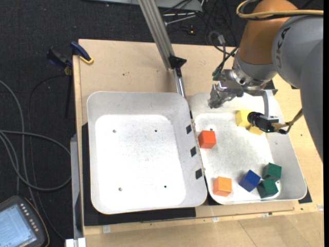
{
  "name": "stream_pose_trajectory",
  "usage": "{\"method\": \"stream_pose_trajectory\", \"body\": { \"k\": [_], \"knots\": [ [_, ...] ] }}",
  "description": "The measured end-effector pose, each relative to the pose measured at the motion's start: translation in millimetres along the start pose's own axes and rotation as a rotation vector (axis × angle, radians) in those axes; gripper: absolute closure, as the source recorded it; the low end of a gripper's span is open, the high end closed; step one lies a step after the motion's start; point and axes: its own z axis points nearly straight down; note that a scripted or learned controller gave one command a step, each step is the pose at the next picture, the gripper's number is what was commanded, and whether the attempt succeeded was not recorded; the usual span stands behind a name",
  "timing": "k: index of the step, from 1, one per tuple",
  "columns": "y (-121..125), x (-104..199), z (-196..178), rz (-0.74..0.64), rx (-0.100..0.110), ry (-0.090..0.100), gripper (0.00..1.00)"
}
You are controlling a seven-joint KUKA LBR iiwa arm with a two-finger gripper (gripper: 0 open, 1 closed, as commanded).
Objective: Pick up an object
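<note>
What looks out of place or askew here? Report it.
Nothing looks spilled or damaged. The red-orange cube, orange cube, blue cube and two dark green cubes lie loose in the right white bin; the greens touch at its corner. A yellow block sits beside the end effector.

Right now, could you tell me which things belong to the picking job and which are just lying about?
Job: gripper, right bin, red block, orange block, blue block, two green blocks, yellow block.

Lying about: left bin, clamp, cables, pendant.
</note>
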Motion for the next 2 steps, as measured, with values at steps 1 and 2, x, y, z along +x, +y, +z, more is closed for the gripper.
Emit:
{"method": "stream_pose_trajectory", "body": {
  "k": [1,2],
  "knots": [
    [1.5,55.8,-15.0,0.0,-0.001,0.0,1.0],
    [-5.4,118.6,-17.3,0.0,0.001,0.001,1.0]
  ]
}}
